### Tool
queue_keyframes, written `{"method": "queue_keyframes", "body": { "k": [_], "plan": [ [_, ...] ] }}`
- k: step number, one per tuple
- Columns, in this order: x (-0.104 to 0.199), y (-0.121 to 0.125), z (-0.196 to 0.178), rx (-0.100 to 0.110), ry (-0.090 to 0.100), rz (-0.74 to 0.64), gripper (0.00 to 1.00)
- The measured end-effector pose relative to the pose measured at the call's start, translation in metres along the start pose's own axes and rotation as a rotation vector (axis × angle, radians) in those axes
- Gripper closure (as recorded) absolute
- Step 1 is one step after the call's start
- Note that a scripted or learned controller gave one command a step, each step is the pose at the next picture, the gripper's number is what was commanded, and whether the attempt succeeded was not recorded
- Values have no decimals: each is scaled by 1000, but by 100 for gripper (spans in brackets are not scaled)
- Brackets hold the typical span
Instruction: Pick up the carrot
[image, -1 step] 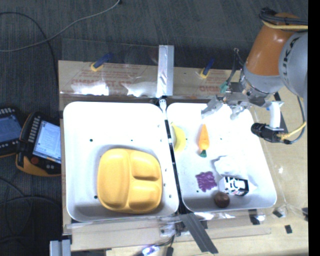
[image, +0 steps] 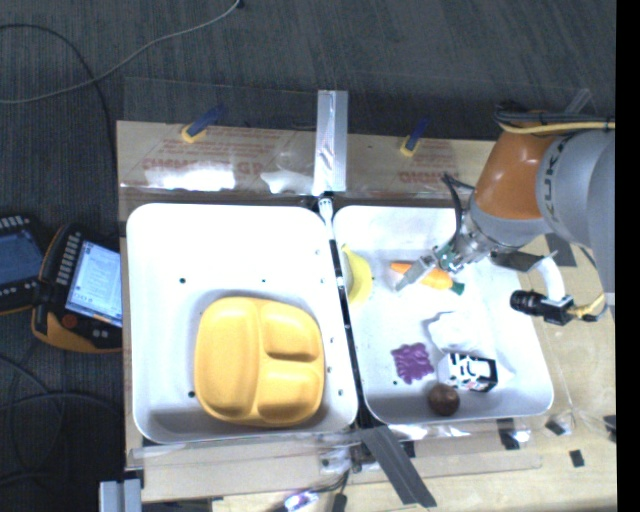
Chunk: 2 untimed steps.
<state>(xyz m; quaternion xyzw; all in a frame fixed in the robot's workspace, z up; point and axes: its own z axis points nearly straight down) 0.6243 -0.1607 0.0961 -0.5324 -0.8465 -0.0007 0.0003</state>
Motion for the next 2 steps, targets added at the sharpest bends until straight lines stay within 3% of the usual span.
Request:
{"method": "queue_keyframes", "body": {
  "k": [1, 2],
  "plan": [
    [1, 1, -8, -2, 3, 1, 100],
    [93, 83, -111, 2, 0, 116, 100]
  ]
}}
